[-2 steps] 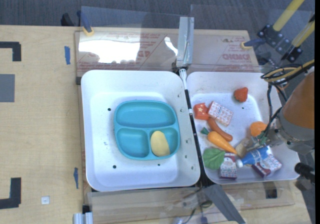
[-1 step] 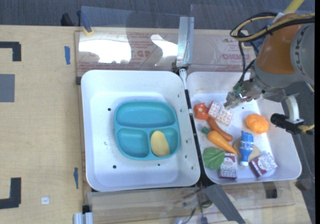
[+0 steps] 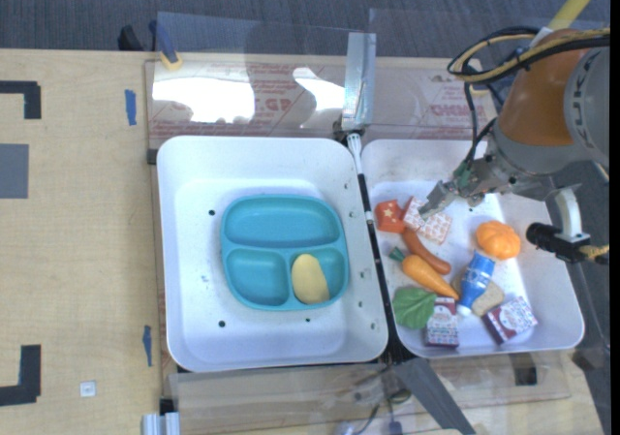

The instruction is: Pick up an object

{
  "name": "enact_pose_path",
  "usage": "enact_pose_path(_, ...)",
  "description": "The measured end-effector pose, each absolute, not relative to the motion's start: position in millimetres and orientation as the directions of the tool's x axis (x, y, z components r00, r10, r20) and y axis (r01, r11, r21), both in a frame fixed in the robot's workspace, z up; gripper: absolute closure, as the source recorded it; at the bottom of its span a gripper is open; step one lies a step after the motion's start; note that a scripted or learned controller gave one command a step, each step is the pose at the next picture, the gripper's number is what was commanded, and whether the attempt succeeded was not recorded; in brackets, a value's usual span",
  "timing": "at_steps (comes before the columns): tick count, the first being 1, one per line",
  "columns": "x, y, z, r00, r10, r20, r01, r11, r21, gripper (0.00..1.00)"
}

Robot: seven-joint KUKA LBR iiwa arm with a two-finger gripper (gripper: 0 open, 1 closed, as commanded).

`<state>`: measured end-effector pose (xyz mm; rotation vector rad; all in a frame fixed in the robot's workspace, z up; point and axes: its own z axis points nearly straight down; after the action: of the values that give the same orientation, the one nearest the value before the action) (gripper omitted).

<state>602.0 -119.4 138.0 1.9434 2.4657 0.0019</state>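
Carton [image 3: 432, 227], small, white w/ red checks, sits in the right bin [image 3: 567, 326] at its upper left, and I read it as the pick target since the gripper [image 3: 438, 199] hangs right over its upper edge. Fingers look slightly parted w/ nothing between them, tips touching or just above the carton; can't say which at this slant. Judging by that, the step in hand is the final descent and close.

To do it well I'd centre the fingers across the carton's narrow sides before closing, bc it lies tilted and crowded. Red tomato-like piece [image 3: 388, 216] is just beside the carton on the left, sausage [image 3: 424, 249] touches it below, carrot [image 3: 428, 273] sits a bit farther below. A finger landing on any of those would likely push the carton away, so approach straight down, close slowly, lift vertically.

Farther from the carton: orange fruit [image 3: 498, 239] and blue bottle [image 3: 475, 280] to the right, green leaf [image 3: 414, 306] and two more cartons well below. Left of the carton, across the divider, the left bin [image 3: 184, 259] holds a teal tray [image 3: 281, 220] w/ a yellow potato-like piece [image 3: 310, 279].
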Motion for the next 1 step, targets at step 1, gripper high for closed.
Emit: enact_pose_path(1,576.8,-105.9,96.6,-0.289,0.957,-0.009,0.957,0.289,0.024,0.0)
